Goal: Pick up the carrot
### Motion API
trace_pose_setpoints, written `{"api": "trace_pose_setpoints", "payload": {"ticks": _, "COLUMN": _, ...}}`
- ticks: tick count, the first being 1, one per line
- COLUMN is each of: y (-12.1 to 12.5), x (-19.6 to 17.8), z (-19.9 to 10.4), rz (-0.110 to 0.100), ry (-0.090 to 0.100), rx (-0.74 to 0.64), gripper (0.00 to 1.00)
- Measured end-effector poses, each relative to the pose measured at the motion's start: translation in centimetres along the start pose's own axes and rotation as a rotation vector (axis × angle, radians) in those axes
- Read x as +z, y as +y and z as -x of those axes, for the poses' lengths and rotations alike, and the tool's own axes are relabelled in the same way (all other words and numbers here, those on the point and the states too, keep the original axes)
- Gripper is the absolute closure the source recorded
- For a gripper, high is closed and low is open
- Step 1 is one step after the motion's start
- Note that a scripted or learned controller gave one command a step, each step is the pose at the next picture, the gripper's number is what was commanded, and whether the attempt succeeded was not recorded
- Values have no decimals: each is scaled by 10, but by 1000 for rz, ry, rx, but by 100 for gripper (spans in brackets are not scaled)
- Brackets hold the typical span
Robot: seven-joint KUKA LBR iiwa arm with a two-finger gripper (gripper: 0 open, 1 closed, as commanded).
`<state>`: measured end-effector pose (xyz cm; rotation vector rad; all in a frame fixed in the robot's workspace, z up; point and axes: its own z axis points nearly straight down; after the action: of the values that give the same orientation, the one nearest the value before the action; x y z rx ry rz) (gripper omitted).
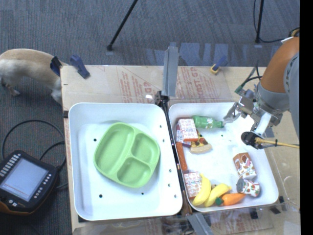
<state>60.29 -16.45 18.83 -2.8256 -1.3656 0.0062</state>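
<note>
1. Hovering over the upper right part of the right shallow white bin, the grey two-finger hand sits above bare bin floor, just right of the green toy bottle. Its fingers stand apart, with nothing between them.
2. Task object: the small orange toy carrot with a green tip lies flat on the floor of the right bin, in the near corner region by the front wall. It is well apart from the hand.
3. The carrot lies touching or just beside the yellow toy bananas on its left, with a red-and-white patterned carton just above and to its right. Judgement: this crowding leaves little room for fingers on either side.
4. Other clutter in the right bin: a red-and-white carton near the divider, a toy pizza slice, and a second patterned carton toward the right wall.
5. The left shallow white bin carries a light green divided plastic plate, lying flat; not involved in the pick.
6. Judgement: the reach toward the carrot has not begun; the open hand suits an approach, and it needs to travel toward the front wall and descend along the carrot's free sides.
7. Risk, as judged: the fingers nudge the bananas or the carton instead.
</note>
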Motion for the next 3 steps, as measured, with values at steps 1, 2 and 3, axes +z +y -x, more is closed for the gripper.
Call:
{"api": "trace_pose_setpoints", "payload": {"ticks": 1, "y": 30, "x": -92, "z": 22, "rz": 4, "ry": 0, "rx": -330, "gripper": 0}}
{"api": "trace_pose_setpoints", "payload": {"ticks": 2, "y": 55, "x": -179, "z": 1, "rz": 4, "ry": 1, "rx": -417, "gripper": 0}}
{"api": "trace_pose_setpoints", "payload": {"ticks": 3, "y": 29, "x": -17, "z": -29, "rz": 0, "ry": 0, "rx": -531, "gripper": 0}}
